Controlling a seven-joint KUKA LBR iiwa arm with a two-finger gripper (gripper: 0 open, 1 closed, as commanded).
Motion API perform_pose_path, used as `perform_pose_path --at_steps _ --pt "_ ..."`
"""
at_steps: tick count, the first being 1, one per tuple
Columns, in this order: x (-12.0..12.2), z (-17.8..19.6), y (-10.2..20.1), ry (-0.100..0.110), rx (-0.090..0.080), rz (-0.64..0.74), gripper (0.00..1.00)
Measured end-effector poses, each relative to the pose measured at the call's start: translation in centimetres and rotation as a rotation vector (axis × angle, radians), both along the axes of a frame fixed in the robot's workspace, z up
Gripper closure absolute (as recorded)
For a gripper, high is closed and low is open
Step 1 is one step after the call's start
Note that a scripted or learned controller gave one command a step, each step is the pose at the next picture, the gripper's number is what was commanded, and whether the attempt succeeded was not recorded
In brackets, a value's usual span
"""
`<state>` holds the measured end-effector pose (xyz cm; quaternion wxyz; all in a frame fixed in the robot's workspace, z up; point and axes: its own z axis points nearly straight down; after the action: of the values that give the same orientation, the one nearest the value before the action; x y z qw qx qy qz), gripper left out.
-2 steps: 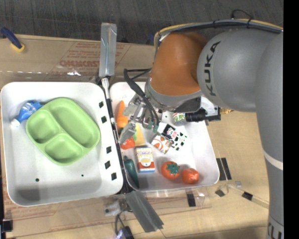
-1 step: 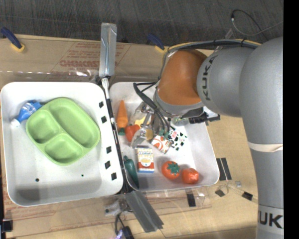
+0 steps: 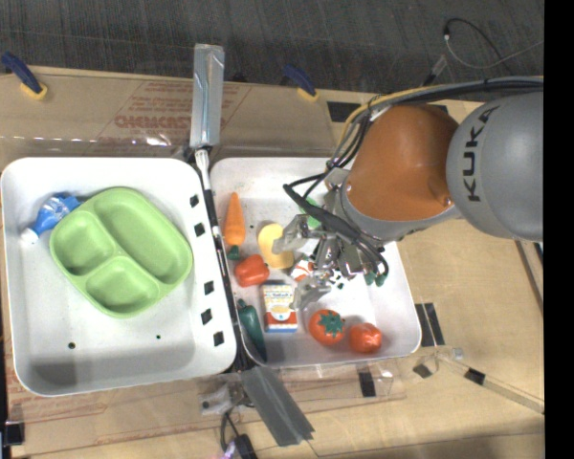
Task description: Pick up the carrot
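Observation:
The carrot (image 3: 233,219), orange with a green stub at its lower end, lies upright along the left wall of the right bin (image 3: 397,299). My gripper (image 3: 311,256) hangs over the middle of that bin, about a hand's width to the right of the carrot and a little lower in the view. It sits over a cluster of toy foods beside a yellow piece (image 3: 271,242). The orange wrist band and grey arm cover the bin's upper right part. Nothing touches the carrot.
In the right bin lie a red pepper (image 3: 251,271), a small carton (image 3: 280,308), a tomato (image 3: 326,325), a red fruit (image 3: 364,337) and a dark green piece (image 3: 252,329). The left bin (image 3: 38,352) holds a green divided plate (image 3: 121,250) and a blue item (image 3: 53,210).

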<state>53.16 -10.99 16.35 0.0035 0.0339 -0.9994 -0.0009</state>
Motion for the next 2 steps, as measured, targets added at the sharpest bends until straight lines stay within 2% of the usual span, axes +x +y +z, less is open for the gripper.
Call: perform_pose_path --at_steps 1,2 --pt "-2.5 6.1 3.9 -0.003 0.000 0.098 0.00" --pt "-0.7 3.0 -2.7 -0.002 0.001 0.195 0.00"
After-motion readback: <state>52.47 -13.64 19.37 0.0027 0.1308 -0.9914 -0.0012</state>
